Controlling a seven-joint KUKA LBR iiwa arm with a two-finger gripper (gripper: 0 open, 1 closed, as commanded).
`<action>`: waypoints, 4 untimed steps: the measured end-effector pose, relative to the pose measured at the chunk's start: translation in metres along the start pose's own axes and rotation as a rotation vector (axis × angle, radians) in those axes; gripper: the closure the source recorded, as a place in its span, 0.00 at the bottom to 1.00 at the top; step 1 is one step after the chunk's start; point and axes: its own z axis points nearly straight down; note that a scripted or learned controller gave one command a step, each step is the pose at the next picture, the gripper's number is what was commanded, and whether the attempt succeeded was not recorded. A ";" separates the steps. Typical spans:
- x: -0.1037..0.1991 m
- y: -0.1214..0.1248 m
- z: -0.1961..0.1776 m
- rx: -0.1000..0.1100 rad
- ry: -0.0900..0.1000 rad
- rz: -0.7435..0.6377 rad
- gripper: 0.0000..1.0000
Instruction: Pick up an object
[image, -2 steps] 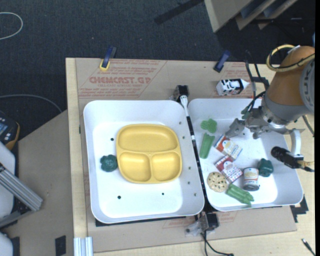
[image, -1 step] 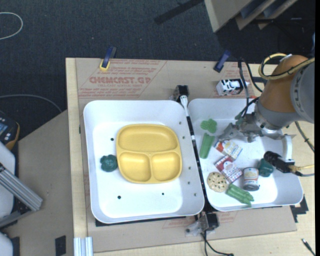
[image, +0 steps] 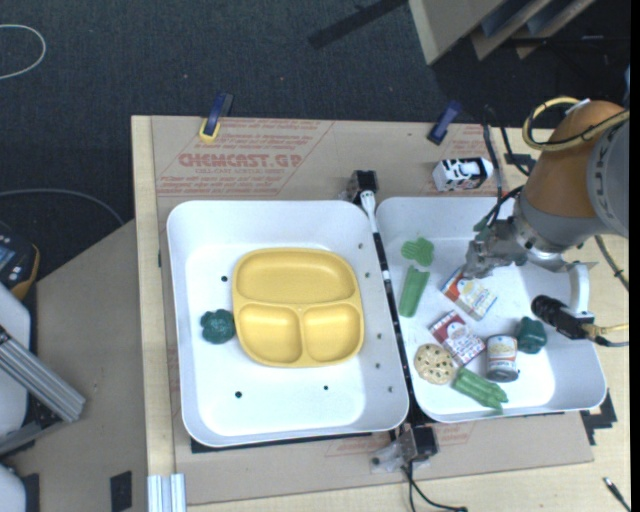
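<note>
Down on the bench, two shallow white bins sit side by side, the left bin (image: 190, 300) and the right bin (image: 570, 385) touching along their inner edges. A yellow divided plate (image: 297, 305) lies in the middle of the left bin, with a dark green lump (image: 216, 325) just beside its left edge.

Over the right bin, the arm (image: 575, 185) comes in from the right, its orange band bent above the wrist. The gripper (image: 478, 262) hangs low over the bin's upper middle, right above a small red-and-white packet (image: 470, 296). How far the jaws stand apart cannot be told from this angle, nor whether they have hold of anything.

Loose things lie scattered across the same bin. A green pepper-like piece (image: 414, 274) rests near the left wall. Lower down are a second red-and-white packet (image: 456, 337), a cookie (image: 435, 363) touching it, a small can (image: 501, 357), a green bean pod (image: 479, 389) near the front rim, and a dark green piece (image: 531, 335) beside the can.

A black-and-white toy (image: 462, 173) sits on the bench behind the right bin.
</note>
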 end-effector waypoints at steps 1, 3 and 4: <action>-0.009 0.002 -0.059 0.006 -0.006 0.001 1.00; -0.014 0.011 -0.123 0.008 -0.005 -0.001 1.00; 0.032 0.017 -0.122 0.013 -0.002 -0.003 1.00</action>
